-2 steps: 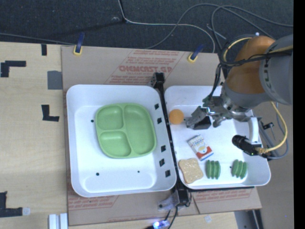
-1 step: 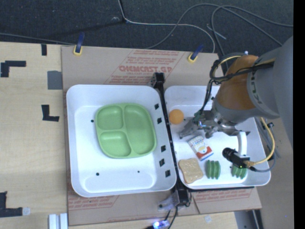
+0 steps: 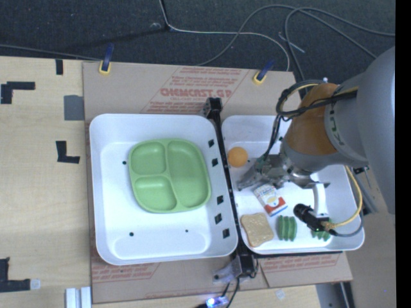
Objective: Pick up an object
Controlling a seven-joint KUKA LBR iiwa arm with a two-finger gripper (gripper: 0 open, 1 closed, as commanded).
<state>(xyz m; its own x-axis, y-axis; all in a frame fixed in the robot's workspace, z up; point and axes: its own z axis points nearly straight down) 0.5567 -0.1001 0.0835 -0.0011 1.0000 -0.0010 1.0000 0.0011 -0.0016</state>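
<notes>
camera view: arm reaches from the right, tool low in the right bin, just above the carton, beside the orange ball. likely lining up on the carton. grip state: can't tell. toast and green pieces nearby. green plate in left bin.

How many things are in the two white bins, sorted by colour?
Green: 3, a divided plate, a small green piece and another green bit
Orange: 1, a ball
Tan: 1, a bread slice
White and red: 1, a carton
Total: 6
</notes>
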